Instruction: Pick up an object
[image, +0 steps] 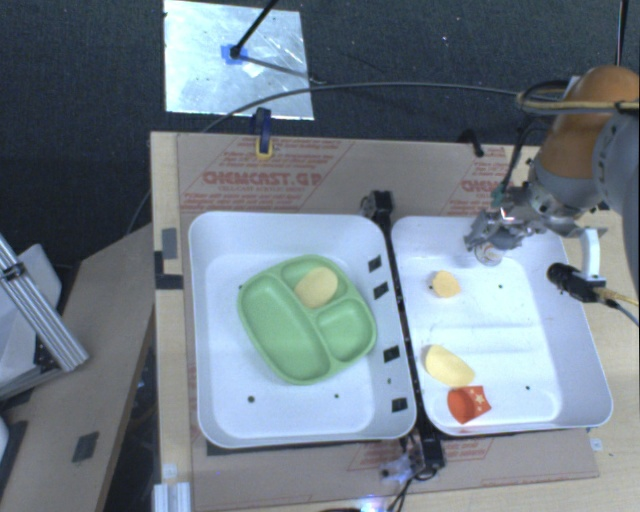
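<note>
The claw (487, 245) hung over the far corner of the right white bin (590, 385), whose twin, the left white bin (212, 300), lay beside it, further to the view's left of the claw. Both bins rested on a brown board with red print (300, 170) that ran beyond the claw, with a blue and yellow clamp (262, 132) on its far edge. Well beyond that, up and left of the claw, lay a crinkled silver sheet (235, 60), and an aluminium rail (35, 300) stood far off at the view's left edge.

Two white bins (210, 330), one green tray (290, 345), three yellow pieces (316, 287), one red piece (468, 403).
</note>
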